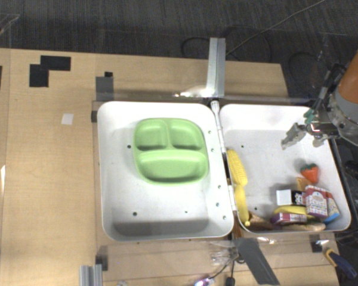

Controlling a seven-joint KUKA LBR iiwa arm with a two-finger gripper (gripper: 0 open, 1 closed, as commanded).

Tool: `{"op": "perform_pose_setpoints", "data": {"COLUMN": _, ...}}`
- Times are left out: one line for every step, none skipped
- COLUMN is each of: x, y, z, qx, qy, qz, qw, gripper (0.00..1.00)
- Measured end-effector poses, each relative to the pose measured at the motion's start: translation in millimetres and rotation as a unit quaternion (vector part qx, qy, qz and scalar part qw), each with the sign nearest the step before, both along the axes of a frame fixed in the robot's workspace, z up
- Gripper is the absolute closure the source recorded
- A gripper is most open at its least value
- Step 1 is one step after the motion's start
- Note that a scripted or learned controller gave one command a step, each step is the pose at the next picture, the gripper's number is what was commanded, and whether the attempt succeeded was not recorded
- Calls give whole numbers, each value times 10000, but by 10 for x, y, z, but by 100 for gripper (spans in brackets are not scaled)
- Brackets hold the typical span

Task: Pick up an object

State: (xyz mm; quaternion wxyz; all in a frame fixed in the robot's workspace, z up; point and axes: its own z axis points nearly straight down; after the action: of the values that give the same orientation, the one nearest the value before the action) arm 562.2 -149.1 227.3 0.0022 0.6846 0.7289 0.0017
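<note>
Two white bins side by side on a wooden bench [42, 177], split by a metal rail [216, 64]. In left bin [113, 207], one green tray [170, 149] with three compartments, flat, near the middle. In right bin [256, 159], toys heaped along near and left walls: corn cob [236, 166] lying against left wall, yellow piece [241, 203] just below it, likely a banana. At near right corner, a cluster, touching or overlapping: strawberry [310, 173] with green top, white block [283, 196], red-and-white pack [317, 201], second yellow piece [289, 210], purple item [288, 218], blue bit [333, 217] at the wall; exact kinds too small to tell. Far half of right bin bare. Arm [355, 82] in from the right, orange band above grey wrist, at right bin's far right corner. Gripper [303, 133] over the bare floor, well apart from the strawberry and the heap. Fingers [291, 136] spread apart, nothing between them, nothing held. Dark cables [268, 31] on the carpet beyond the bench.
</note>
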Motion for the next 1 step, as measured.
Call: {"op": "perform_pose_setpoints", "data": {"x": 216, "y": -297, "z": -513, "qx": -7, "qy": 4, "qz": 538, "qw": 9986, "gripper": 0}}
